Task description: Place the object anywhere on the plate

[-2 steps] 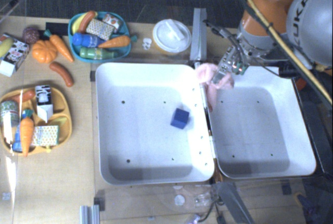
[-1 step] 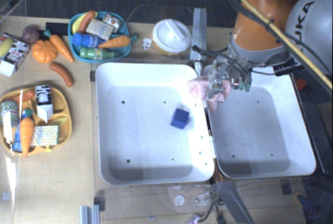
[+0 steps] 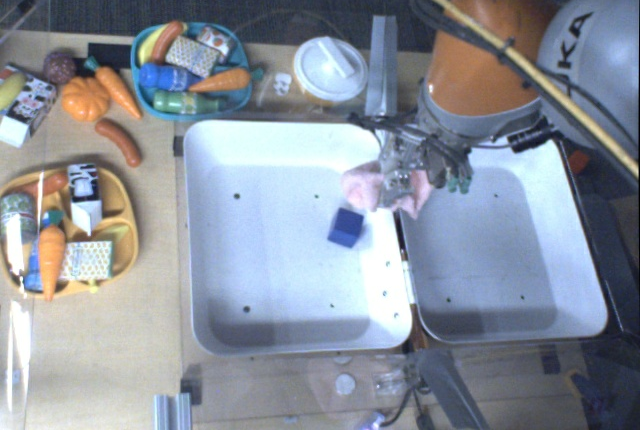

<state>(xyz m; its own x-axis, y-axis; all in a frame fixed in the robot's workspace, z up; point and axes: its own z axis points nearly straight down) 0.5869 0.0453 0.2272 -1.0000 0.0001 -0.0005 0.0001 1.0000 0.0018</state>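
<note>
A blue cube (image 3: 346, 227) is seen lying in the left bin (image 3: 230, 308), right of its middle. Just beyond it, at the rim shared with the right bin (image 3: 520, 308), a pink object (image 3: 365, 186) is found under the end effector (image 3: 415, 180). Whether it is gripped cannot be told. Toy food is spread on the tabletop (image 3: 150, 248) to the left.

Black capitals "KA" on the grey arm casing (image 3: 592, 28), upper right of the frame, word cut by the edge. Printed patterns on small boxes (image 3: 85, 258) in the left-side trays, too small to read.
</note>
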